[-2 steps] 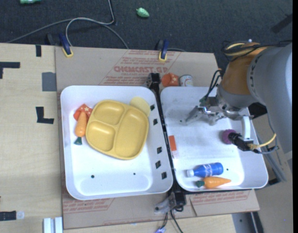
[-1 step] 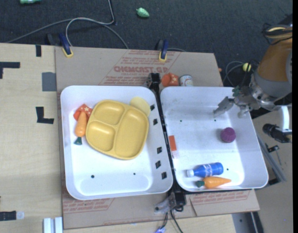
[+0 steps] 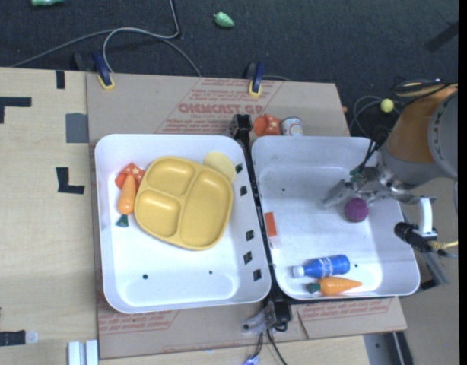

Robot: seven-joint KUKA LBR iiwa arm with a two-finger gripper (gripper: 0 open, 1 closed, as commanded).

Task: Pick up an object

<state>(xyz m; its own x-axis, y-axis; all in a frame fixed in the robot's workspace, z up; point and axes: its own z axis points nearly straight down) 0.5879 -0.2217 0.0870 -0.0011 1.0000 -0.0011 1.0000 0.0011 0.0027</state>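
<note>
A purple ball (image 3: 357,210) lies in the right bin (image 3: 294,158), toward its right side. My gripper (image 3: 358,196) hangs right over the ball, reaching in from the right under the orange band. Its fingers are spread open, with one grey finger (image 3: 334,197) stretching left of the ball; nothing is gripped between them. A blue bottle (image 3: 322,267) and an orange carrot (image 3: 340,284) lie side by side near the right bin's front wall.
The left bin (image 3: 165,287) holds a yellow divided plate (image 3: 182,202), a small carrot (image 3: 126,196), a red piece (image 3: 128,175) and a pale yellow piece (image 3: 220,163). Clamps and small items sit on the cardboard behind the bins.
</note>
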